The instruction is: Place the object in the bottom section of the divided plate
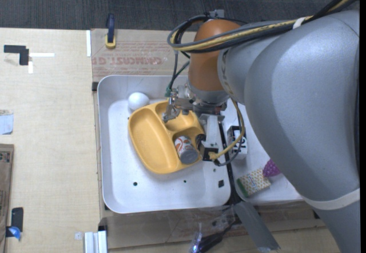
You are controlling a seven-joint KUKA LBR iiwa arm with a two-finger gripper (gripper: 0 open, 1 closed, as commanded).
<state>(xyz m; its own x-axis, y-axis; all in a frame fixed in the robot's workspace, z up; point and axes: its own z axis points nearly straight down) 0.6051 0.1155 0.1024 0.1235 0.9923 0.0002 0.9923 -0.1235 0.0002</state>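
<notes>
our tool (182, 110) hangs over the yellow divided plate (150, 143); we cannot tell its grip. the can (185, 149) lies in the plate's lower-right section, tipped sideways, likely where it was meant to land.

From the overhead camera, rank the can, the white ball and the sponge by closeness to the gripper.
Gripper sits over the yellow divided plate.
1. Can: lying in the plate just below the gripper.
2. White ball: beside the plate's upper-left edge; close to the can's rank.
3. Sponge: right bin, clearly farthest.
</notes>
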